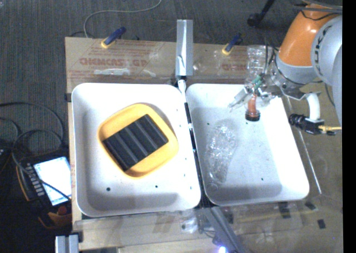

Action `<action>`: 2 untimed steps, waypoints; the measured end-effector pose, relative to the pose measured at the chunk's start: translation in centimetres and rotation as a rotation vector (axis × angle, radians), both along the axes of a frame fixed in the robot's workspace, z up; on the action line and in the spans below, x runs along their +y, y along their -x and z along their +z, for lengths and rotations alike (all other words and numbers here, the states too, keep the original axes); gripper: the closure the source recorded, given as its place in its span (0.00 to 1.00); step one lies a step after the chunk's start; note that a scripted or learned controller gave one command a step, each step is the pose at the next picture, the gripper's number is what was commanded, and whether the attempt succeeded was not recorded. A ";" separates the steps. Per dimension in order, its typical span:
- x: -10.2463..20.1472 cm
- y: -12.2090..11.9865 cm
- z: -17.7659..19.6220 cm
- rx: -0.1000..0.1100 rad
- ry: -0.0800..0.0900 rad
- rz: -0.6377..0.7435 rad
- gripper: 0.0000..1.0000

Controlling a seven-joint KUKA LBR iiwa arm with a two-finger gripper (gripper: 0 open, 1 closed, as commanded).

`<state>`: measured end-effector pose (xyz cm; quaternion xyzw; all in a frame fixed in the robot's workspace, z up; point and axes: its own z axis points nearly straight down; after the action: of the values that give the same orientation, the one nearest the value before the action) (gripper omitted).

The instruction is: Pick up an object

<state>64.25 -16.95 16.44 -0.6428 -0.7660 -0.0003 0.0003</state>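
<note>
A yellow block with a black ribbed top [138, 139] lies in the middle of the left bin [89, 191]. A crumpled clear plastic bottle [219, 150] lies in the right bin [278, 185], left of its middle. My gripper [251, 102] hangs low over the far part of the right bin, up and to the right of the bottle and apart from it. A small reddish tip [253, 115] shows at its lower end, close to the bin floor. Nothing visibly sits in the gripper.
A metal divider post [184, 51] stands behind the seam between the bins. A clear plastic piece [255, 60] sits at the bench's back right, near the arm's wrist. Blue clamps [113, 36] hold the board at the back. A tablet [51, 178] lies left of the bench.
</note>
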 end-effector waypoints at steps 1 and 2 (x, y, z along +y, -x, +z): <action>-3.4 -2.0 -6.9 0.006 -0.008 0.094 0.00; -3.3 -2.0 -6.0 0.008 -0.007 0.094 1.00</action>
<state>66.26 -20.24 10.40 -0.6061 -0.7954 -0.0005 0.0056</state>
